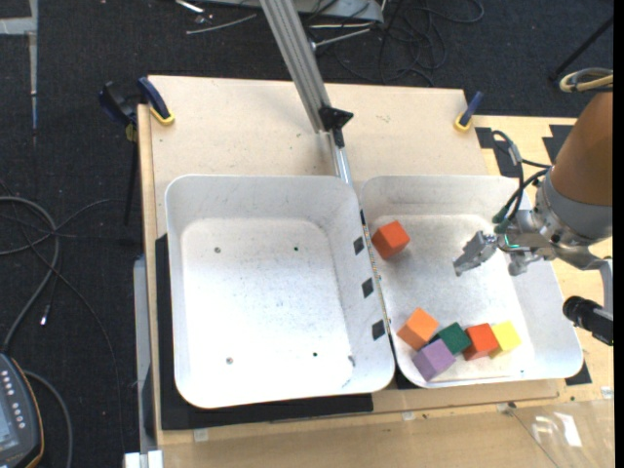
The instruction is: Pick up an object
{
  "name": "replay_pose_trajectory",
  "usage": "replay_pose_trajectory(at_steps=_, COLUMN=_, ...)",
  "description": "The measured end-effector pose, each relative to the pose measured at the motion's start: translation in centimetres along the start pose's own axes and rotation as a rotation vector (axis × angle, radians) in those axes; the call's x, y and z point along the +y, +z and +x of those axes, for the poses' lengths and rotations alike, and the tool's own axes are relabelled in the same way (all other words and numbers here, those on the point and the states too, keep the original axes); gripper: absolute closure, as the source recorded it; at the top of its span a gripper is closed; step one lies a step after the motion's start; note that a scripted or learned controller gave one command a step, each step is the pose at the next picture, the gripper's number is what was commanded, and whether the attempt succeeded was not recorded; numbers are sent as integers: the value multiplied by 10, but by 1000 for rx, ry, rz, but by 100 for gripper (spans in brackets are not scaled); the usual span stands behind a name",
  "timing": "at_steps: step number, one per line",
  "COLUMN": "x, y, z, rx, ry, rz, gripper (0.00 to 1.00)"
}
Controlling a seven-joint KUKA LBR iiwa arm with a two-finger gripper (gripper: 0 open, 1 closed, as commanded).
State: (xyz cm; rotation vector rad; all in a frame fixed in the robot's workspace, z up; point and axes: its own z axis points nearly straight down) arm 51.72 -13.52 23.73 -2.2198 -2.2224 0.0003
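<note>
- The gripper [492, 254] hung over the right bin [546, 291], in the right-middle of the frame, with nothing seen between its fingers; one finger [472, 255] pointed toward the left, the other toward the lower right, and whether they stood wide or narrow could not be judged at this size.
- A lone orange cube [391, 239] lay to the left of the gripper and slightly higher in the frame, near the bin's left wall, apart from the fingers.
- Below the gripper, along the bin's lower edge, sat a cluster of blocks: an orange block [419, 328], a purple block [435, 358], a green block [453, 338], a red-orange block [483, 339] and a yellow block [506, 336], packed close together, several touching.
- The arm [585, 178] entered from the right edge, its orange band uppermost and its grey wrist slanting down and left toward the bin.
- The left bin [195, 291] lay beside the right one, their inner walls meeting mid-frame.
- No readable writing or brand appeared anywhere.
</note>
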Motion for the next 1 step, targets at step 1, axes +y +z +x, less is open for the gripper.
replay_pose_trajectory(at_steps=1, x=-2, y=86, z=-59, rx=-1, ry=7, rz=7, gripper=0)
